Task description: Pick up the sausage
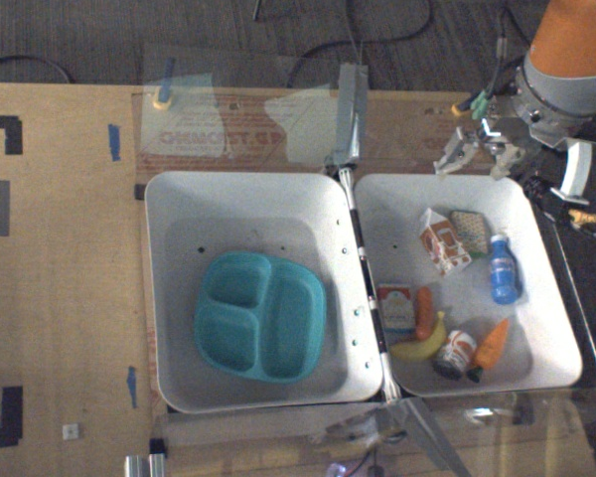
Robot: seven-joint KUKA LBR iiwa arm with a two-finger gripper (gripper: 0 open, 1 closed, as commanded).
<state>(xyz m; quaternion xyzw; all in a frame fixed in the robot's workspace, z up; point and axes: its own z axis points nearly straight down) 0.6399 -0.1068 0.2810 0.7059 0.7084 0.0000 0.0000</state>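
Note:
The sausage, a short reddish-orange stick, lies near the front left of the right bin. It sits between a red and white packet and a banana, touching or nearly touching both. My gripper hangs over the far rim of the right bin, well behind the sausage. Its fingers are spread open with nothing between them.
Also in the right bin: a small carton, a tan patterned pack, a blue bottle, a can and a carrot. A teal divided plate lies in the left bin.

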